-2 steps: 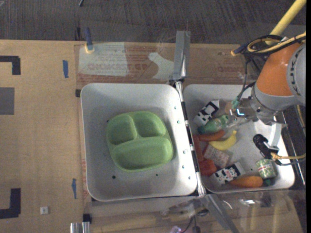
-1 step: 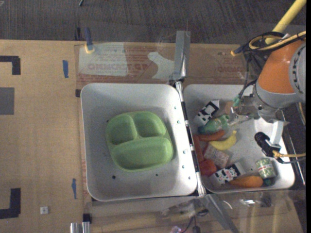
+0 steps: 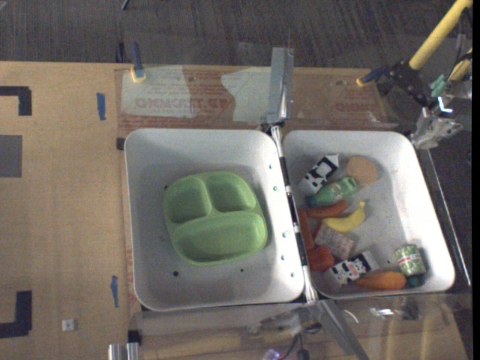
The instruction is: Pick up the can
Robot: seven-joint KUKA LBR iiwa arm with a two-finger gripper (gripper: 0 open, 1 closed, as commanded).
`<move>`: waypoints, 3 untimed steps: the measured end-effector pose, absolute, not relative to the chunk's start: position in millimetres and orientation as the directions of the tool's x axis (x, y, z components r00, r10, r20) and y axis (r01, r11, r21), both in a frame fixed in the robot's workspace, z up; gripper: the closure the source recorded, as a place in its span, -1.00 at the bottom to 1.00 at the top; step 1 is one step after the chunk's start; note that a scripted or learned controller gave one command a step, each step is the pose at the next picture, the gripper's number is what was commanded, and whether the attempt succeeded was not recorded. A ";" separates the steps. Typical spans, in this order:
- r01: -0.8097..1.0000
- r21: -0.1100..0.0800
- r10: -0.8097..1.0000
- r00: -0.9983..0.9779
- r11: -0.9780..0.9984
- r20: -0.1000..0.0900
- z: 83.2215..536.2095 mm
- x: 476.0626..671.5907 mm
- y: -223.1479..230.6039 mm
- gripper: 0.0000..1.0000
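The can (image 3: pixel 410 261), small and green with a pale label, stands in the right bin (image 3: pixel 435 201) near its front right corner. An orange carrot (image 3: pixel 382 280) lies against it on the left. My gripper (image 3: pixel 430 128) hangs over the right bin's far right corner, well behind the can and apart from it. Nothing shows in it.
The right bin also holds two cow-patterned cartons (image 3: pixel 319 172) (image 3: pixel 352 267), a tan disc (image 3: pixel 362 170), a green bottle (image 3: pixel 334 192), a banana (image 3: pixel 348 219), a pinkish packet (image 3: pixel 334 238) and a red tomato (image 3: pixel 319 258). A green divided plate (image 3: pixel 215 217) lies in the left bin (image 3: pixel 146 201).
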State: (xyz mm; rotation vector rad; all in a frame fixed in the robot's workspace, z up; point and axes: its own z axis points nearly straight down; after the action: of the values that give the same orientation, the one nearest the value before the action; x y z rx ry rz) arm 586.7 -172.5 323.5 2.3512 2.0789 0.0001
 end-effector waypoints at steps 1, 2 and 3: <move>0.981 0.003 0.981 0.196 -0.196 -0.002 436.4 588.5 -215.4 1.00; 0.982 0.006 0.982 0.190 -0.190 -0.005 446.8 590.5 -212.4 1.00; 0.983 0.011 0.983 0.185 -0.185 -0.008 457.7 592.3 -210.4 1.00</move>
State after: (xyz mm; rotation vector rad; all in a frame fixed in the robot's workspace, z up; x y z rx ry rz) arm 592.3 -210.4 457.7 2.4072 1.9968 0.0013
